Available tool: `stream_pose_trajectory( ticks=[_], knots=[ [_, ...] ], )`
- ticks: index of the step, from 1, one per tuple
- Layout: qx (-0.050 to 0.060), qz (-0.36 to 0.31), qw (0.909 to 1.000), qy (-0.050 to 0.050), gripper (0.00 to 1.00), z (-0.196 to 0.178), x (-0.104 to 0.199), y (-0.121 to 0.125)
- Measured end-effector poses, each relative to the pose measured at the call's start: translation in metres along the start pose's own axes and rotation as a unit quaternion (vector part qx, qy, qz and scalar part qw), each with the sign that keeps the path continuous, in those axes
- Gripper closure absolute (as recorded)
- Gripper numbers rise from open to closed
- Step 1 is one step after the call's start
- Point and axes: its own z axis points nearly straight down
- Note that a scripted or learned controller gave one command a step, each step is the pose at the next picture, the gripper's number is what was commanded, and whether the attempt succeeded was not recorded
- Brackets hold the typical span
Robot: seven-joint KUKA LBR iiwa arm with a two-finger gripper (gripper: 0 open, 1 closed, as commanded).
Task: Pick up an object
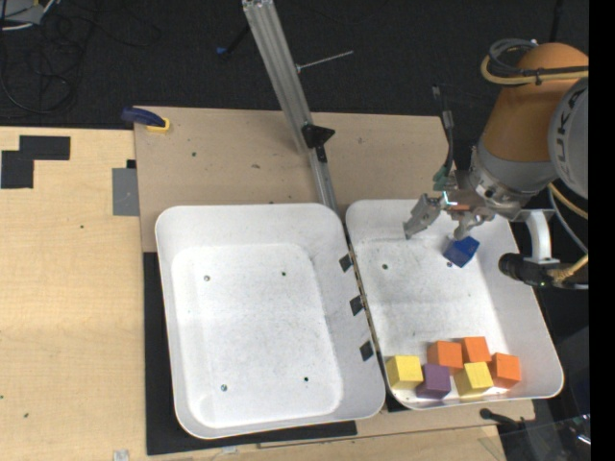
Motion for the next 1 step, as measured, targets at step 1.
stream_pose_trajectory(
  ticks=[1],
  knots=[
    [-0.002,0.0,1.0,0.0,0.0,-0.0028,-0.0005,0.0009]
  ],
)
